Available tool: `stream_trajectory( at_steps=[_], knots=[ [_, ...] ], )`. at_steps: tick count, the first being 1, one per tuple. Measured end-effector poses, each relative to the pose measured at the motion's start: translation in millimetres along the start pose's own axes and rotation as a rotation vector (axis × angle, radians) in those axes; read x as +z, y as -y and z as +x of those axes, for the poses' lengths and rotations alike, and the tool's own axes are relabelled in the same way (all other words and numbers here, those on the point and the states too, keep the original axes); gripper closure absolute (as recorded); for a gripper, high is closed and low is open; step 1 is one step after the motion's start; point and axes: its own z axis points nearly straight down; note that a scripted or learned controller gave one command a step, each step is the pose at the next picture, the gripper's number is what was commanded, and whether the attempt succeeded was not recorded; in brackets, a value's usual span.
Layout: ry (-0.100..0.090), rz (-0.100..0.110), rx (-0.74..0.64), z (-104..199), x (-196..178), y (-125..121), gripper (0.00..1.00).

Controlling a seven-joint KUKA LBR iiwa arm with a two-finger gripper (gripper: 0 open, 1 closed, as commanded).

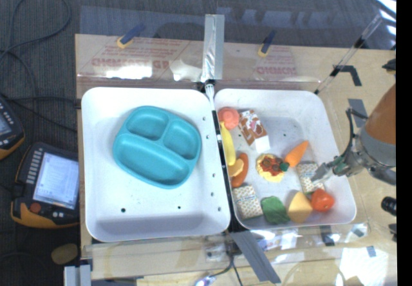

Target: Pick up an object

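You see the blue divided plate (156, 145) lying alone in the left bin (96, 214). The right bin (322, 111) is crowded with toy food: a banana (228, 143), carrot (296, 153), pizza slice (271, 167), tomato (322, 200). The gripper (322, 172) sits over a patterned cracker (309, 177) near the right wall; its blurred fingers can't be judged.

A turquoise plastic divided tray (158, 145) lies tilted in the left shallow white bin (96, 214). The right shallow white bin (302, 101), beside it, holds toy food: a yellow banana (227, 146) along the wall nearest the tray, an orange carrot (296, 153), a yellow pizza-like round (271, 167), a green piece (275, 209) and a red tomato (322, 200). The gripper (325, 172) hangs over that bin's far side from the tray, just above the tomato.
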Motion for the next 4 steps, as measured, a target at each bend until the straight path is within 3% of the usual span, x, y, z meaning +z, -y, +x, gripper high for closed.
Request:
stream_trajectory(
  at_steps=[1, 2, 3, 4],
  knots=[
    [0.0, 0.003, 0.662, 29.0, -30.8, -7.0, 1.0],
    [-0.002, -0.002, 0.174, 11.1, 36.2, -3.6, 1.0],
    [-0.004, -0.003, 0.173, 1.6, 35.0, -5.2, 1.0],
    [-0.003, -0.001, -0.043, 22.4, -39.5, -6.3, 1.0]
  ],
)
